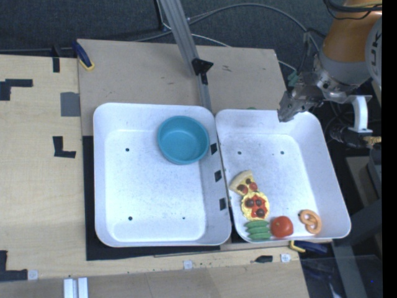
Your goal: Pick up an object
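Arm cut off at right edge, only orange band and wrist visible. Gripper dark and small at far rim of right bin; can't tell its state, nothing seen held. Pizza slice, round pizza, green pods, tomato, pretzel cluster at near edge. Blue bowl in left bin.

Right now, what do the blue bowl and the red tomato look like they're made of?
Blue bowl: probably plastic, uniform matte colour with a soft sheen on its rim. Red tomato: likely moulded plastic toy food, smooth and evenly coloured; too small to be sure.
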`<state>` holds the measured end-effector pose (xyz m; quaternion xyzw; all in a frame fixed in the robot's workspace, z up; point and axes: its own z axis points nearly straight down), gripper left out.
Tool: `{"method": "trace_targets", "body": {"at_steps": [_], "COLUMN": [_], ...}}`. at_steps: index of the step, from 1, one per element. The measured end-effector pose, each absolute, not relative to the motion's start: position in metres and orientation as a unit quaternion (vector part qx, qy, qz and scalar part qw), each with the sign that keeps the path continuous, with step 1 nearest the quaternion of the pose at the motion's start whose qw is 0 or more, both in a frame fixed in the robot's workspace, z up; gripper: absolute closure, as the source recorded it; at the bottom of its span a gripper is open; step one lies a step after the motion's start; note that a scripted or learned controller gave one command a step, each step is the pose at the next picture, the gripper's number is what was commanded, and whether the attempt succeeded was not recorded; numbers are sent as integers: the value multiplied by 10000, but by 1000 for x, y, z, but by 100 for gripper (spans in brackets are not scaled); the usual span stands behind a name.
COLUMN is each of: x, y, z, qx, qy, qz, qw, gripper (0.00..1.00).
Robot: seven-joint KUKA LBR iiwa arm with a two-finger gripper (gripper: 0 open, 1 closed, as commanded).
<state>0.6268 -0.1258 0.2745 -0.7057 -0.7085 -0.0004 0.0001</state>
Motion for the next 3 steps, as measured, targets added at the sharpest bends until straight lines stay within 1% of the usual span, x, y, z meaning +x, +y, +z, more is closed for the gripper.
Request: {"method": "trace_targets", "body": {"at_steps": [1, 2, 3], "x": [606, 604, 593], "y": [-78, -24, 17], "z": [260, 256, 243], "qx": [-7058, -7054, -7059], "qy": [-7084, -7088, -7083], "qz": [2, 0, 3], "qw": [8, 6, 7], "gripper": [100, 100, 100]}}
